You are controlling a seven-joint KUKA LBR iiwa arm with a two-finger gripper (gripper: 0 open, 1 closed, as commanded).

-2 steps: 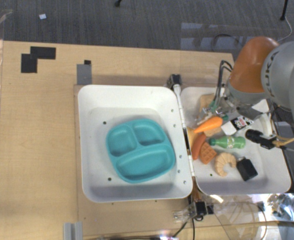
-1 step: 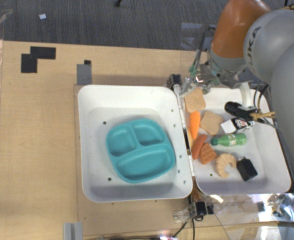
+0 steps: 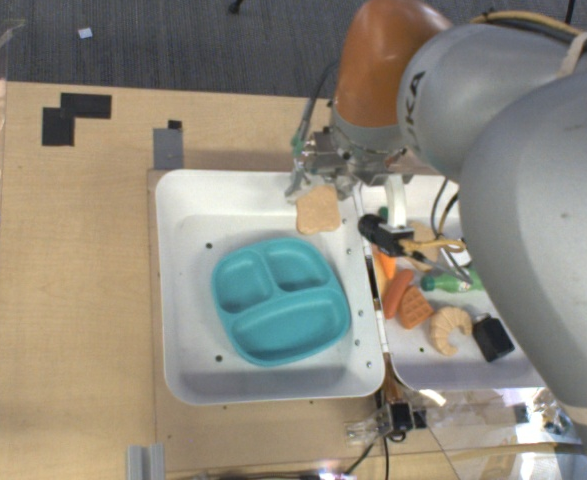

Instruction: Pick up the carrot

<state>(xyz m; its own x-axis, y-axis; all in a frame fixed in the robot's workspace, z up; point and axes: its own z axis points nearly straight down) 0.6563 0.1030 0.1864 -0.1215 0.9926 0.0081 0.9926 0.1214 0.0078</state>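
Orange carrot (image 3: 385, 268) right of centre, in right bin (image 3: 493, 373). Claw (image 3: 318, 190) upper centre, gripping tan slice (image 3: 319, 211) over left bin (image 3: 178, 298).

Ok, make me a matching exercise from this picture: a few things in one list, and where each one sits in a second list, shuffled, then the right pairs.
Things:
1. teal divided plate
2. croissant
3. slice of toast
4. black block

Places:
A. just below the gripper, at the left bin's far edge
B. right bin, at the near right, beside the croissant
C. middle of the left bin
D. right bin, near side, next to the orange food piece

Pairs: 1-C, 2-D, 3-A, 4-B
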